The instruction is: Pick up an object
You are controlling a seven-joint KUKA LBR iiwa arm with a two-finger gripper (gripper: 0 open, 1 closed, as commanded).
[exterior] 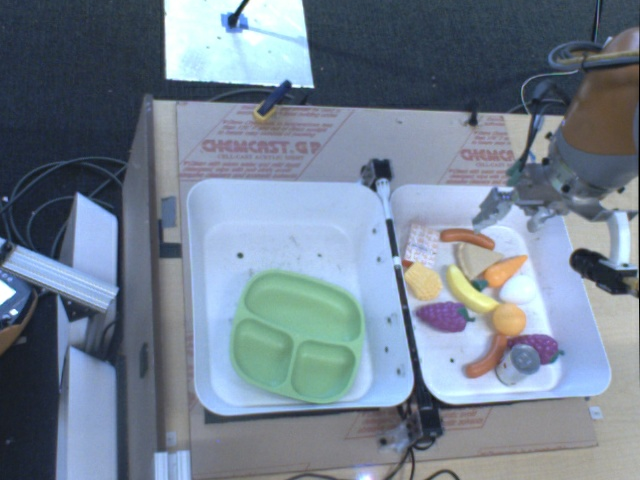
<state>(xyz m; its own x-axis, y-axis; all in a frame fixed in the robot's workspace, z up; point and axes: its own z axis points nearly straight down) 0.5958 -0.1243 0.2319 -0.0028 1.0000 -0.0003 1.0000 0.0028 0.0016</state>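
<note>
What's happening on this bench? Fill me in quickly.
A grey and orange robot arm reaches in from the right, its gripper hovering over the far edge of the right bin. That bin holds toy food: a sausage, banana, carrot and more. Nothing is picked up yet. A green divided tray sits in the left bin.

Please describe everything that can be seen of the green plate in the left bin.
The green plate is a light green tray with rounded corners, looking like smooth plastic. It has three compartments: one long one across its far side and two smaller ones on its near side. It lies flat on the floor of the left bin, in the near right part and turned a little askew. Its compartments hold nothing. Its near edge comes close to the bin's near wall.
</note>
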